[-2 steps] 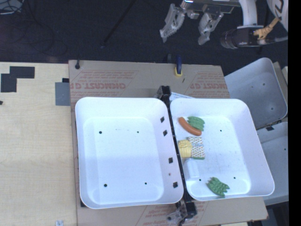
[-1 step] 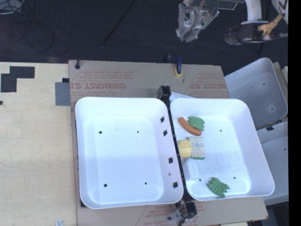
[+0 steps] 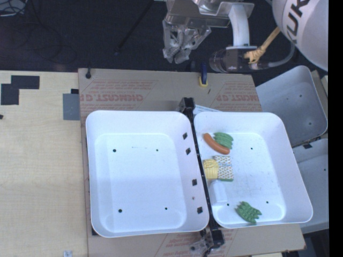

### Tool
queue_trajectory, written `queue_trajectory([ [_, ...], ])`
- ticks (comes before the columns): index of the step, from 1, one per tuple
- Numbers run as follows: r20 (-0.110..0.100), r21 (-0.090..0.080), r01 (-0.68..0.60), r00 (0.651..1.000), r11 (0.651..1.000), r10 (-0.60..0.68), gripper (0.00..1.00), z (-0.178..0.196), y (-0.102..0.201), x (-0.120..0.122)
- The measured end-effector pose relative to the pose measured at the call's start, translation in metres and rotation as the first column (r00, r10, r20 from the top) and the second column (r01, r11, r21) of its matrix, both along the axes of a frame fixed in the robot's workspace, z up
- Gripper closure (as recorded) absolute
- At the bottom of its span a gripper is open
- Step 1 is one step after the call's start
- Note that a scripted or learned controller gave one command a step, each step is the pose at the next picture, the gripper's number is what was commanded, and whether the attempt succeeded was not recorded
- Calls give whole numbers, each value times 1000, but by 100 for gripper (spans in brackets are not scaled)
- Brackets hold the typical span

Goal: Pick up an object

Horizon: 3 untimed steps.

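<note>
So from the overhead camera: the two-finger gripper [image 3: 179,51] hangs up at the top of the view, above the cardboard sheet [image 3: 161,92] that lies under the bins, well apart from everything in them. Can't tell if its jaws are open or shut, the finger ends just blur into one grey lump against the dark background, and I see nothing between them.

The left shallow white plastic bin [image 3: 99,159] sits right against the right shallow white plastic bin [image 3: 284,154], joined by a black strip [image 3: 194,165] down the middle.

All the pickable stuff is in the right bin, along its left side. An orange sausage-shaped toy [image 3: 216,143] lies slanted near the top, touching a green leafy bumpy toy [image 3: 224,138] just above and to the right of it. Below them there's a yellow corn-cob toy with a pale patterned wrapper [image 3: 218,169] (hard to tell if that's one piece or two). Near the bottom edge, well apart from the rest, lies a second green bumpy toy [image 3: 248,212].

The bench [image 3: 37,170] to the left is pale wood.
</note>
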<state>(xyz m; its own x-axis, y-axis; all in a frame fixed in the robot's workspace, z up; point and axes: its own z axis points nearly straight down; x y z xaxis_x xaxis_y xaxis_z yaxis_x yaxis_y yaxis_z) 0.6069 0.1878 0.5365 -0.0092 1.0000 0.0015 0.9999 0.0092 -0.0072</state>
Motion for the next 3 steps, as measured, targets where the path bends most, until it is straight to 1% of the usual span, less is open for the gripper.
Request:
queue_trajectory([
  [1, 1, -2, 5, 1000, 1000, -5, 100, -1, 53, 38],
  [2, 2, -4, 7, 1000, 1000, -7, 0, 0, 51, 37],
  [3, -1, -5, 4, 1000, 1000, -4, 100, 10, 52, 37],
])
